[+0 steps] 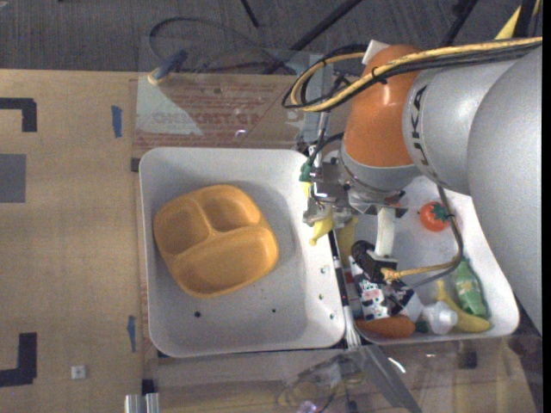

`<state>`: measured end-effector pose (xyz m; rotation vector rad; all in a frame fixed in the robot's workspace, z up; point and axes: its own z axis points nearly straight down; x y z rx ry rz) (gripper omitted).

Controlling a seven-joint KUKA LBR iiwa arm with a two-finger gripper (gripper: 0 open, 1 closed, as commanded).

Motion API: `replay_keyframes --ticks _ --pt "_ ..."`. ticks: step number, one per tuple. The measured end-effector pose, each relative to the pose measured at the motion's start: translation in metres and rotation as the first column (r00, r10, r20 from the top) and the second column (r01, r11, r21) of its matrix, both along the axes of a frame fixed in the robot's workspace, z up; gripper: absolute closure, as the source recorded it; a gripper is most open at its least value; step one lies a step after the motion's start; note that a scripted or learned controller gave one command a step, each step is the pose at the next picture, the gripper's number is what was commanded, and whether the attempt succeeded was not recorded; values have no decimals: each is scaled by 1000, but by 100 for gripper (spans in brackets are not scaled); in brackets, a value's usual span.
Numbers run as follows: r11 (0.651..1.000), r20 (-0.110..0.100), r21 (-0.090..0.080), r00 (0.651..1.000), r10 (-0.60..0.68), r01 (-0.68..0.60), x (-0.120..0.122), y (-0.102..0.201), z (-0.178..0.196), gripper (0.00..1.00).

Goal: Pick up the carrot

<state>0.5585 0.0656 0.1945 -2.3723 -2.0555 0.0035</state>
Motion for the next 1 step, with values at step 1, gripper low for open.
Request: replay_keyframes --ticks 1 --pt "926 1 1 926 377 -377 -20 8 19 100"
